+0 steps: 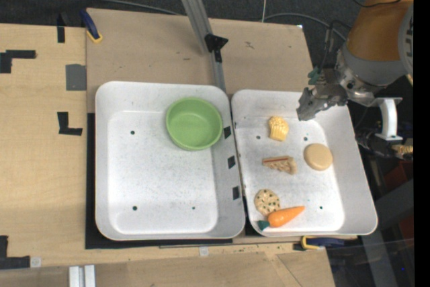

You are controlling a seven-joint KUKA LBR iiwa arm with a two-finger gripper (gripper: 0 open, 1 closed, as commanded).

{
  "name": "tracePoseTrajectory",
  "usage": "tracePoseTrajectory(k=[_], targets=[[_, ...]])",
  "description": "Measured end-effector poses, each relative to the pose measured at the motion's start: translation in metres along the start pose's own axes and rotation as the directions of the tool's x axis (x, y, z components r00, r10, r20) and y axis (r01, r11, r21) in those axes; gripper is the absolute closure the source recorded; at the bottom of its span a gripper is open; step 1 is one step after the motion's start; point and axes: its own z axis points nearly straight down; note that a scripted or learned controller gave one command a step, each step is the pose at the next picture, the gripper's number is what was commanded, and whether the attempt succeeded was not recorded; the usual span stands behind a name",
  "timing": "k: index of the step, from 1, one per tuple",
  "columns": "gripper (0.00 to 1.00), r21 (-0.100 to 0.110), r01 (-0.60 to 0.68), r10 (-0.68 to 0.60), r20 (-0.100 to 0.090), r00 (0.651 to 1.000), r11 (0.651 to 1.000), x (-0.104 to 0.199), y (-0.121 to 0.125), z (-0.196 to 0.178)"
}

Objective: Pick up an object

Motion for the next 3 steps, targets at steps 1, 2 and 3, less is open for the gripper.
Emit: tracePoseTrajectory(k=[1,2,3], targets=[[1.00,0.004,0.004,-0.004,-0.001,1.000,1.000,0.051,0.021,0.021],[1.00,0.004,0.005,-0.005,-0.001,1.000,1.000,0.100,0.035,0.039],[1.00,0.003,0.006,-0.006,-0.001,1.000,1.000,0.157,0.048,0.043]])
